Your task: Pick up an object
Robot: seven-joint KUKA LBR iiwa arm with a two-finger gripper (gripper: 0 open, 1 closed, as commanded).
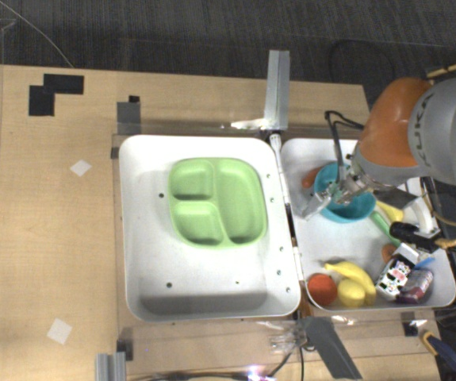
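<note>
I see a light green divided tray in a white bin, a teal bowl, yellow banana, red-orange ball, black-and-white patterned box, grey arm with orange band.

Glossy plastic green tray, matt white bins, wood bench.

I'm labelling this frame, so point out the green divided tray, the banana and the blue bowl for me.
green divided tray (216,201): camera view, on the ridge where its compartments meet.
banana (353,273): camera view, on the middle of its curved body.
blue bowl (357,206): camera view, on its rim's lower right part, beside the gripper.
</note>
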